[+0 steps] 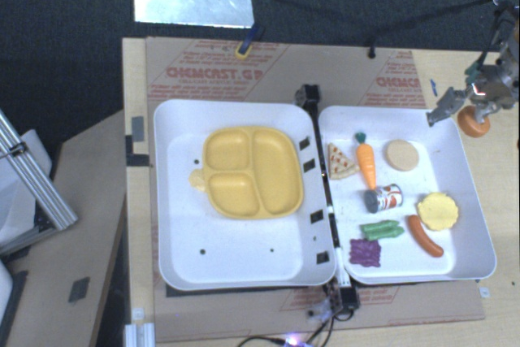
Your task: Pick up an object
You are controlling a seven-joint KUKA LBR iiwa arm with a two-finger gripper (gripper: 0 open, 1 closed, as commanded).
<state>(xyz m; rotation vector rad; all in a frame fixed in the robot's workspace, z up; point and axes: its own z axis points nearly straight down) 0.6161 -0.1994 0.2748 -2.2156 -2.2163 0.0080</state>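
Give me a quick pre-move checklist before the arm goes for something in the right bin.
1. Gripper position: at the far right corner of the right bin, above its rim, not yet over any item: ok.
2. Fingers open: cannot tell.
3. Gripper free of a load: cannot tell.
4. Nearest target: round tan disc lies alone with bare floor around it: ok.
5. Crowding: carrot lies close beside pizza slice, its lower end near the can: not ok for a clean grasp.
6. Left bin: yellow divided plate sits flat, out of the way: ok.

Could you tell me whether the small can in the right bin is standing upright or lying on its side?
On its side: the can shows its labelled wall lengthwise, grey end pointing left, below the carrot.
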